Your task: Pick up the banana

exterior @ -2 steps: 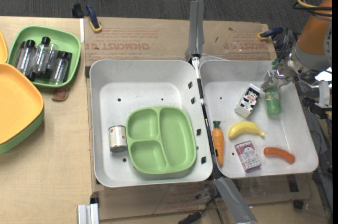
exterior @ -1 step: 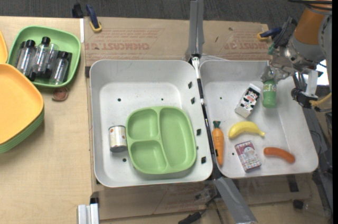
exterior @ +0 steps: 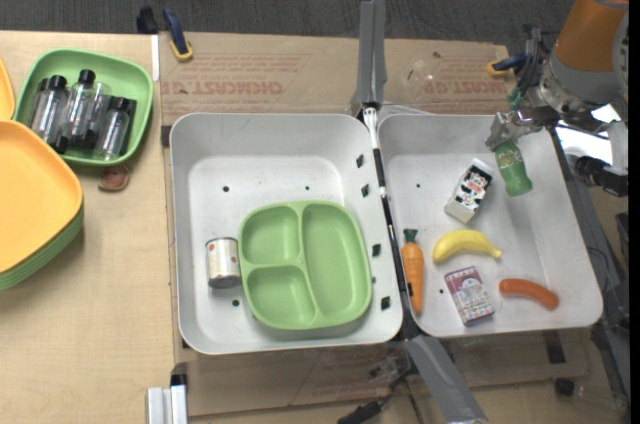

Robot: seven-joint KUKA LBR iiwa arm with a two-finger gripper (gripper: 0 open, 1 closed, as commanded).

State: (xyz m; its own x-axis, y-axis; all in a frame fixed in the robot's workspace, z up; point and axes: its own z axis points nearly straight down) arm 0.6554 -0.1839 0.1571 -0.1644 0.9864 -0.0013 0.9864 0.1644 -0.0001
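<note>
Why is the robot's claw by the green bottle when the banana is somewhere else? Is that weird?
A bit odd, yes. The gripper sits at the right bin's far edge, right above the green bottle. The banana lies untouched lower down, between the carrot and the small white carton. Nothing looks spilled.

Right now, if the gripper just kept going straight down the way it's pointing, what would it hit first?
Most likely the small green bottle, which sits right at the gripper tip near the right white bin's far edge. Depth is hard to judge from above. The yellow banana lies well off that line.
</note>
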